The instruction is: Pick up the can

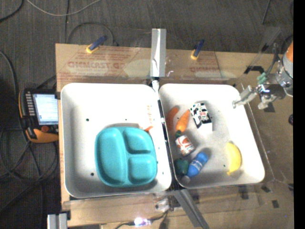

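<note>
1. The can, centre right of the frame, looks like glossy metal under a printed label.
2. The teal tray, lower left, is smooth matt plastic.
3. Both white bins look like smooth plastic.
4. The bench looks like cardboard.

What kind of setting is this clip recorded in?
Most likely a robotics lab's bin-picking bench: two shallow white bins side by side on a clamped wooden board, loose cables on grey carpet, and an orange handheld control pendant beside the left bin.
</note>
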